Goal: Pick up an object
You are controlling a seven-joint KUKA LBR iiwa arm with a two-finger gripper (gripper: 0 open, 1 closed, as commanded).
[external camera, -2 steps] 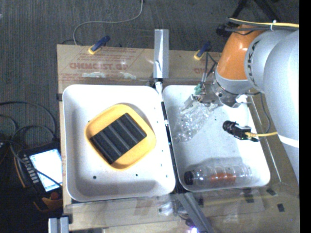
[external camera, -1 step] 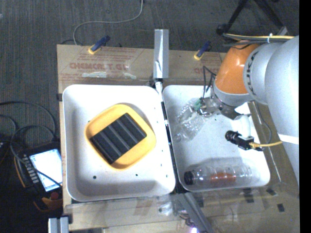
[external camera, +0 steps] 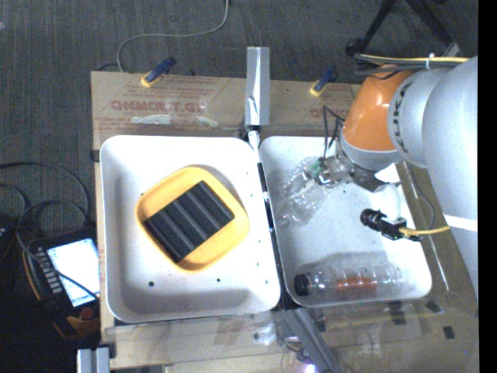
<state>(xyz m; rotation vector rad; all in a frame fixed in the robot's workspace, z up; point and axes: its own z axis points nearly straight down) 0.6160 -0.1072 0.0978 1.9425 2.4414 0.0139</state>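
The arm (external camera: pixel 435 107) is reaching in over the right bin (external camera: pixel 411 231), its hand (external camera: pixel 324 171) hanging at the bin's far left part, just by a crumpled clear bottle (external camera: pixel 299 193); I cannot tell the hand's state. Another clear bottle (external camera: pixel 349 280) is lying along the near wall. A yellow tray (external camera: pixel 194 217) with a black ribbed top is sitting in the left bin (external camera: pixel 124 177).

Cardboard sheet (external camera: pixel 178 103) behind bins: faded red print, first word apparently "CHEMCR…", rest illegible; grey arm (external camera: pixel 446 115): part of dark lettering, "KU", near orange band
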